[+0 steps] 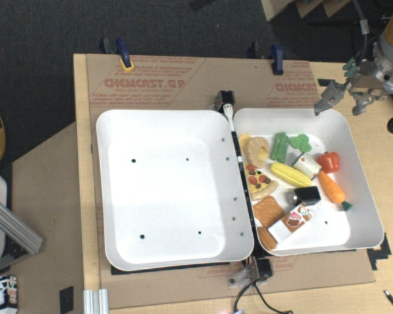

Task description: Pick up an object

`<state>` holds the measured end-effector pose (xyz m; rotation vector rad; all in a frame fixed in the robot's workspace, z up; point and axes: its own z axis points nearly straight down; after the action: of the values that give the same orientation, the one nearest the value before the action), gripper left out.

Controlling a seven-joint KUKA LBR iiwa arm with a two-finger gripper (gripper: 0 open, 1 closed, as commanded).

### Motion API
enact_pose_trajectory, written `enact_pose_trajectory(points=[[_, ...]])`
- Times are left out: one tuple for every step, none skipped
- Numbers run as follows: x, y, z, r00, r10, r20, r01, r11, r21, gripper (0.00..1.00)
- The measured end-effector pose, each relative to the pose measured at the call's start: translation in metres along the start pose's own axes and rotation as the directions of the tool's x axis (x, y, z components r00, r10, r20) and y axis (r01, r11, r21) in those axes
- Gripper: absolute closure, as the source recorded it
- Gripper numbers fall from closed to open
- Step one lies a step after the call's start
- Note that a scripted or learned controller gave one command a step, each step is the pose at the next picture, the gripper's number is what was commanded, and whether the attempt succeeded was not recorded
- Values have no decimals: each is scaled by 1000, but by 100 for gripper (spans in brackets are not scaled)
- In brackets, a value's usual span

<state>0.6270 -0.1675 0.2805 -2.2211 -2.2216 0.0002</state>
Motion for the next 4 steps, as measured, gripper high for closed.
enact_pose_trajectory(points=[[0,1,-11,1000,-1,2,1,1000,-4,100],[37,13,-214,1000,-5,5,5,1000,-23,100],[75,-20,-82,1000,-2,-4,2,1000,13,100],[127,-9,-266,1000,-6,2,6,1000,-24,100]])
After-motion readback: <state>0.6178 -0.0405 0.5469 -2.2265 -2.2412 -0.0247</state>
